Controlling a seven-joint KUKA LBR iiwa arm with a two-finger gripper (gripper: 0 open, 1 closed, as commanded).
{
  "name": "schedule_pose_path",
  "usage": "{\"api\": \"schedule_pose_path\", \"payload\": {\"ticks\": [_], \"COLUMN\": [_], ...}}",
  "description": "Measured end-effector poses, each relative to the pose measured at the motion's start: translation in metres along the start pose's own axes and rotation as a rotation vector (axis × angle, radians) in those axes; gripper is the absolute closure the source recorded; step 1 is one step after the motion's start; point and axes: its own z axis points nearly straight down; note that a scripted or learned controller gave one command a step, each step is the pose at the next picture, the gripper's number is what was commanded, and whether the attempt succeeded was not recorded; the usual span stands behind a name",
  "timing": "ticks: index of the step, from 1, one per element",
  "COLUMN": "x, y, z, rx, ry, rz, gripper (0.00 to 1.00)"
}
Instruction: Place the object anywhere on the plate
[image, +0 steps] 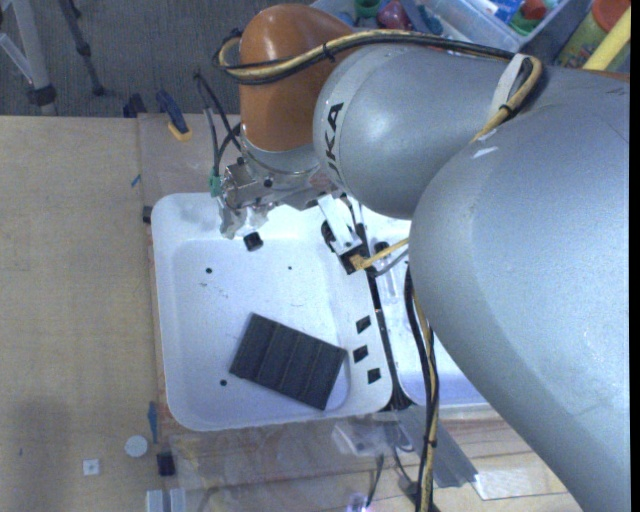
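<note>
One dark ribbed rectangular slab (288, 361) lies flat on the floor of the left white bin (178, 300), toward the bin's near edge and turned at a slant to its walls. The hand (243, 222) hangs over the far wall of the same bin, well apart from the slab; nothing is visible between its fingers, and whether they are spread or pressed together cannot be told. The grey arm (480, 200) with its orange band (285, 80) covers the space to the right of the bin. The bin rests on the wooden table (70, 300). A small white disc (136, 446) lies on the table beside the bin's near left corner.
</note>
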Motion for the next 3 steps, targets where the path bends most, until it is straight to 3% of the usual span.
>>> {"api": "schedule_pose_path", "payload": {"ticks": [1, 2, 3], "x": [-0.006, -0.006, -0.007], "y": [-0.003, -0.002, -0.005], "z": [-0.02, 0.003, -0.045], "rx": [-0.006, -0.002, -0.008], "ry": [-0.001, 0.0, -0.003], "rz": [-0.259, -0.367, -0.42], "gripper": [1.0, 1.0, 1.0]}}
